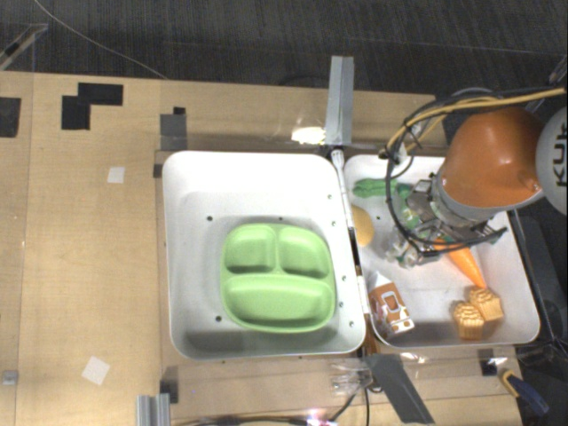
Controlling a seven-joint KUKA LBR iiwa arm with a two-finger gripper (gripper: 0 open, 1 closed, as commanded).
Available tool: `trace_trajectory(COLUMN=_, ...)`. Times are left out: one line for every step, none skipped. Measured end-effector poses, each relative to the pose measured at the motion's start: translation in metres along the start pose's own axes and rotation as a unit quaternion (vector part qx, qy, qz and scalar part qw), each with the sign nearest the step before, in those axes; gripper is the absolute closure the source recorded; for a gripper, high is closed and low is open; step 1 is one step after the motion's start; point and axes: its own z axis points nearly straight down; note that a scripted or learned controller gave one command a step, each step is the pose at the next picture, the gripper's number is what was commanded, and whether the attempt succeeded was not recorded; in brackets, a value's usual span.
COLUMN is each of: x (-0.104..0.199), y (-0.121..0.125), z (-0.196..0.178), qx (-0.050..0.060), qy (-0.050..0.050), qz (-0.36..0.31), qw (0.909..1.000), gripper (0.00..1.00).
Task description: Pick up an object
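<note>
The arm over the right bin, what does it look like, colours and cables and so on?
The arm has a rounded orange band above a grey wrist section, with part of black lettering on its pale link at the frame's edge. Yellow and black cables loop along its side down to the gripper.

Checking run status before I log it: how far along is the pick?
Done: the grey arm with the orange band is down over the right white bin. In hand: nothing visibly lifted; the orange carrot-shaped toy, tan block toy and small brown-and-white box lie on the bin floor. Left: grasp and lift. The green divided tray sits in the left bin.
</note>
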Motion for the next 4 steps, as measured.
trace_trajectory(x=-0.064, y=-0.024, z=-0.083, qx=-0.006, qy=0.007, qz=0.057, qw=0.9984, gripper=1.00)
trace_trajectory(x=-0.094, y=-0.056, z=-0.122, qx=-0.006, qy=0.007, qz=0.086, qw=0.9963, gripper=1.00)
trace_trajectory(x=-0.096, y=-0.057, z=-0.135, qx=-0.003, qy=0.003, qz=0.086, qw=0.9963, gripper=1.00)
trace_trajectory(x=-0.132, y=-0.023, z=-0.125, qx=-0.008, qy=0.008, qz=0.081, qw=0.9966, gripper=1.00)
